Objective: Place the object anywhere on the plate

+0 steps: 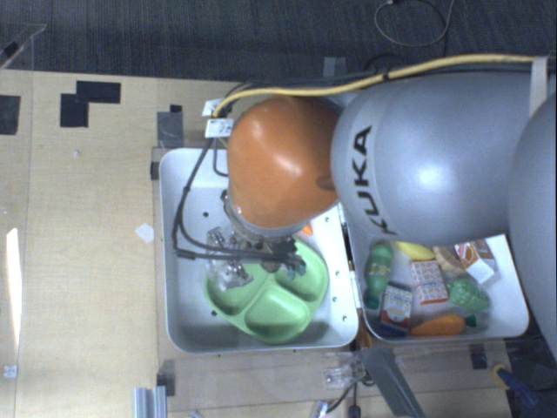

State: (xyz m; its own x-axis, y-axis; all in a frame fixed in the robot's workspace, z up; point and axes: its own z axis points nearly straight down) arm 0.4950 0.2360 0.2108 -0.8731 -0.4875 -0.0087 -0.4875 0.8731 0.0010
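Note:
A light green sectioned plate (277, 307) lies in the left white bin (178, 320), toward its front. My gripper (252, 259) hangs directly over the plate's rear half, under the orange wrist band (278, 164), which hides most of the hand. A small bit of orange (305, 229) peeks out at the right of the wrist, beside the bin wall; what it is cannot be told. No object shows clearly on the plate's visible sections.
The right bin (513, 320) holds several toy foods: a green bottle (379, 268), a banana (413, 251), small boxes (426, 283), a carrot (439, 325) and a green vegetable (468, 296). The big grey arm (435, 155) covers both bins' rear parts. Black cables (187, 233) loop at the wrist's left.

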